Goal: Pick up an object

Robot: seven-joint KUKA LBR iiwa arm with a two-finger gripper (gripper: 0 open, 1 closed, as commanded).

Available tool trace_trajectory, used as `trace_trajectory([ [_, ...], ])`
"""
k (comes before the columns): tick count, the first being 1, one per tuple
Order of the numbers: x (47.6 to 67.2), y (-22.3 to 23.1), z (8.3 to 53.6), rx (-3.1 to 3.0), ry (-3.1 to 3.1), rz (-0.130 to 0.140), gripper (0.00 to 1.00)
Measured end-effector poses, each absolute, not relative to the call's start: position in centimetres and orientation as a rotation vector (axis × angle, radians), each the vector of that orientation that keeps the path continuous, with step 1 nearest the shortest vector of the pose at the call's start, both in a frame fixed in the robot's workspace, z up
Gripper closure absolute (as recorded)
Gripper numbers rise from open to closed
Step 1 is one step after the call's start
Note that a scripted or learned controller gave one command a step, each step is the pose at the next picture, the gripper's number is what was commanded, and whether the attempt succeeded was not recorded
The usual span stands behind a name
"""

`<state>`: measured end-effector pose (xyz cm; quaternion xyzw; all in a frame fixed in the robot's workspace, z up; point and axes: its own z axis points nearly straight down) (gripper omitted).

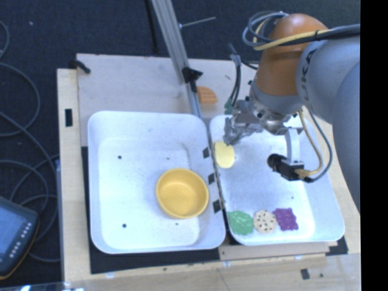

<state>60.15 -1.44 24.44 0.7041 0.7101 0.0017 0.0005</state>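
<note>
A pale yellow flat round piece (225, 156) lies in the right bin (321, 208) close to its left wall. My gripper (233, 136) hangs right at that piece's upper edge, pointing down at it; whether it touches the piece is unclear. Along the right bin's near wall sit a green piece (240, 222), a round cookie (264, 220) and a purple piece (285, 218) in a row. A yellow bowl (182, 193) stands upright in the left bin (115, 162), toward its near right side.
A slanted metal rail (176, 47) runs down to the gap between the bins. A small orange thing (207, 94) lies on the bench behind the bins. A black cable fitting (285, 165) hangs from the arm over the right bin.
</note>
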Motion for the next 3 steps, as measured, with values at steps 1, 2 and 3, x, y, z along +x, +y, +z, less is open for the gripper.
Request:
trace_trajectory([
  [1, 61.6, 4.2, 23.9, 2.212, 2.230, 0.003, 1.00],
  [2, 63.5, 8.7, 24.8, 2.213, 2.230, 0.005, 1.00],
  [3, 63.4, 8.3, 24.8, 2.215, 2.226, -0.003, 0.00],
])
